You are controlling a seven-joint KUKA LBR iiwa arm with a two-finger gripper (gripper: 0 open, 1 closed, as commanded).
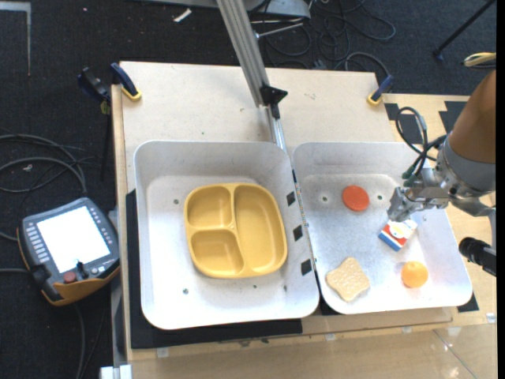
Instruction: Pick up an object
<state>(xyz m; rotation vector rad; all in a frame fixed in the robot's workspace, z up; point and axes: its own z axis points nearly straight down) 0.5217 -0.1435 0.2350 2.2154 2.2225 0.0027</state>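
In the right bin [331, 160] lie a red disc [356, 198], a small white, blue and red carton [397, 234], an orange ball [414, 275] and a slice of toast [348, 279]. My gripper [402, 208] comes in from the right and hangs just above the carton's upper edge, to the right of the red disc. Nothing shows between its fingers. The arm's grey body and orange band [481, 125] fill the right side of the view.
The left bin [158, 164] holds a yellow divided plate [235, 229]. A metal pole [245, 42] slants up from the seam between the bins. Orange clamps [129, 91] sit at the board's back corners. A teach pendant [69, 247] lies off the bench at left.
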